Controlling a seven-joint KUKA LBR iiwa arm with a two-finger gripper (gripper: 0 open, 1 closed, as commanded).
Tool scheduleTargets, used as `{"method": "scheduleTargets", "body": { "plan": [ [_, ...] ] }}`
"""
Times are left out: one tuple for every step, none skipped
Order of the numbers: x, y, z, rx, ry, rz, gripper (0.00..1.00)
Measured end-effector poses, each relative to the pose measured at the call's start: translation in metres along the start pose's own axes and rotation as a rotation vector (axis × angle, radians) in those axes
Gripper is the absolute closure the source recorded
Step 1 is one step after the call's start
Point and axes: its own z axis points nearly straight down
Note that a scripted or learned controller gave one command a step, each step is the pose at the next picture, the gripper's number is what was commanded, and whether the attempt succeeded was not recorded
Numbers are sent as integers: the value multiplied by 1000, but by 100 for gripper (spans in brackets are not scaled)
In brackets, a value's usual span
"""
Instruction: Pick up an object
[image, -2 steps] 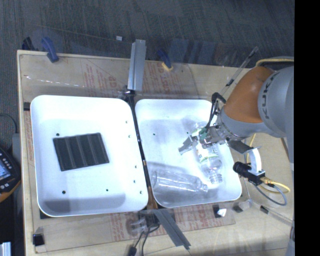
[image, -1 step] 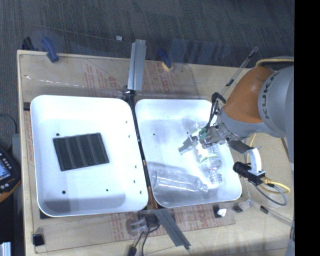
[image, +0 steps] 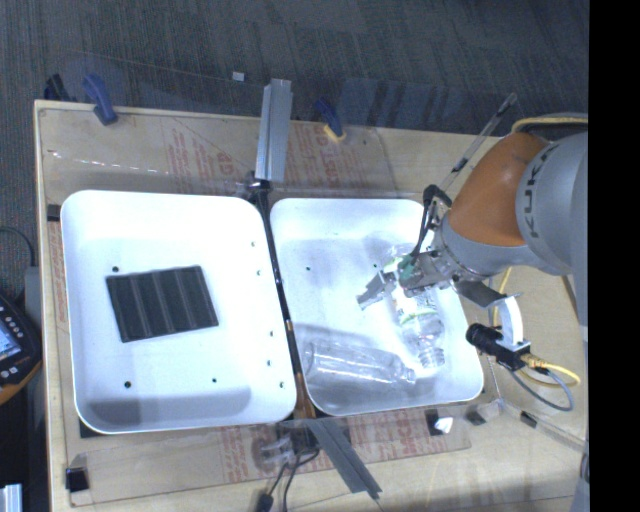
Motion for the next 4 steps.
{"method": "scheduleTargets", "body": {
  "plan": [
    [0,0,0,0,0,0,0],
    [6,13,27,2,2,41,0],
    [2,-8,-34,-3,0,3,0],
    [-4,28,8,-2,-1,-69,0]
  ]
}}
